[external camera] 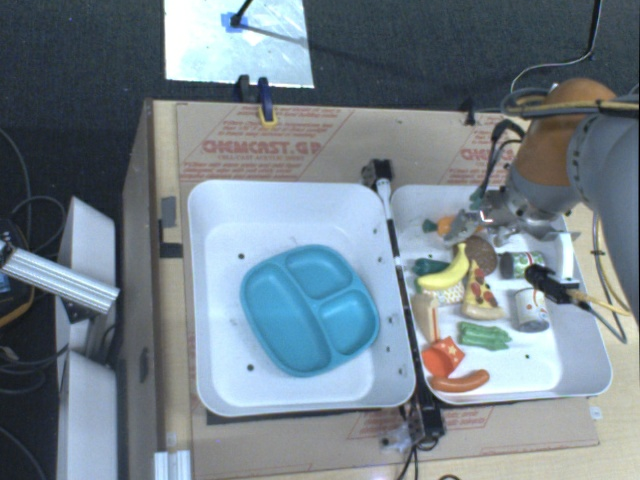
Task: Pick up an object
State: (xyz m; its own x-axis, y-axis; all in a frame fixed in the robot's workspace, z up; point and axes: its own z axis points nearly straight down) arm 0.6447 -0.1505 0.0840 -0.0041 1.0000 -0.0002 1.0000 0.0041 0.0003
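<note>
While the gripper (478, 218) hovers, fingers' state unclear, the banana (447, 273) lies just below-left, long axis slanting up-right.

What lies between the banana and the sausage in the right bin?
In the camera view, between banana and sausage lie a pale wedge and a red-orange piece.

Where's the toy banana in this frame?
The banana lies in the right bin, close to the divider between the bins, with a pizza slice to its right.
</note>
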